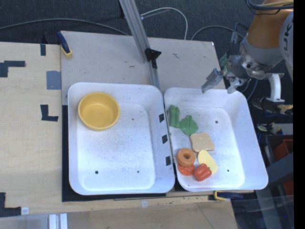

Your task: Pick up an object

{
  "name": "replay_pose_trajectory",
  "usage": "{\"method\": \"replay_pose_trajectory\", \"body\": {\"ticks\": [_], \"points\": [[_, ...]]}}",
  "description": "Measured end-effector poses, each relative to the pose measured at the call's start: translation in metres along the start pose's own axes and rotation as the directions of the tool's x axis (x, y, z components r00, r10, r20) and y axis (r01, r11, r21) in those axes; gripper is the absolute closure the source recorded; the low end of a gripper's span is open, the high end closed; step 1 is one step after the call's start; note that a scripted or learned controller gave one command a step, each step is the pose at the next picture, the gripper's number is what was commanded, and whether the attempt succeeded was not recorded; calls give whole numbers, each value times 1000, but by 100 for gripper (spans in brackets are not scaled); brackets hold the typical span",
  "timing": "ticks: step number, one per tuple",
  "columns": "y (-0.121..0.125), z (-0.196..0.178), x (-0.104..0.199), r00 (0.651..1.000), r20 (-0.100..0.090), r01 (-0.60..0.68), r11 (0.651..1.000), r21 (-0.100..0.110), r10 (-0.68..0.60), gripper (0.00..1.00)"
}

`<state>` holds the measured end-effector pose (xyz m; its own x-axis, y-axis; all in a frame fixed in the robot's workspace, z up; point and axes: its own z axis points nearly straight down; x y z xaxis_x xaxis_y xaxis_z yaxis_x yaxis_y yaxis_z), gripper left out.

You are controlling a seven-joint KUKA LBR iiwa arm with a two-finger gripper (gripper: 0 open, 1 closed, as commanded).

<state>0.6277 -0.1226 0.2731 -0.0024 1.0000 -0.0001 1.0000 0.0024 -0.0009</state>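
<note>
Red toy pepper (202, 172) lies at the near edge of the right bin (238, 128), well below and left of the tool (220, 84), touching a pale yellow wedge (208, 160) and an orange doughnut (185, 156). Closer to the tool sit a tan toast slice (202, 141) and green leafy pieces (182, 120). Farther left, a yellow bowl (98, 110) rests in the left bin (114, 175). No writing is legible. Poised over the right bin's far rim, the tool has its fingers spread apart with nothing between them.

Grey metal pole (138, 30) slanting across the bench (28, 128), blue-and-yellow clamp (64, 44) near its top-left corner.
</note>
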Motion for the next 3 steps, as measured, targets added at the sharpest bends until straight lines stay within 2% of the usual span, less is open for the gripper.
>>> {"method": "replay_pose_trajectory", "body": {"ticks": [1,3], "points": [[0,0,0,1000,0,0,1000,0,0,0],[-8,129,-1,1000,0,-1,1000,8,1,0]]}}
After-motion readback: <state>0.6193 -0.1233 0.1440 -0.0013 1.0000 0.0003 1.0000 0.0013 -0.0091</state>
